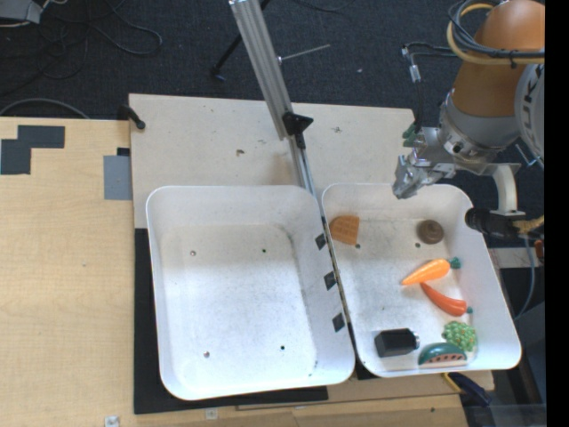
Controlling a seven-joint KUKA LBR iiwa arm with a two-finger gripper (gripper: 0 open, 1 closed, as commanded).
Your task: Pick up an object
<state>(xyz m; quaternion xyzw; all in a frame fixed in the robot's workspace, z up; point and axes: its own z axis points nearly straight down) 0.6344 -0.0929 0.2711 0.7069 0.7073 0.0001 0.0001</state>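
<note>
Small brown round object (431,231) located near far wall of right bin (498,327), orange carrot (426,272) and red pepper (444,299) positioned nearer, jaws (407,185) suspended above bin's far rim, jaw state cannot be told, counter (213,140) beneath.

Bench (213,140): pale beige top, few dark specks, slanted in view. Two shallow white bins directly on it, side by side, rims touching at middle. Left bin (169,238) larger in view; right bin (498,327) at bench's right end. Black mat (144,327) under left bin's left and front edges. Slanted aluminium rail (267,69) rises from bench behind bins.
</note>
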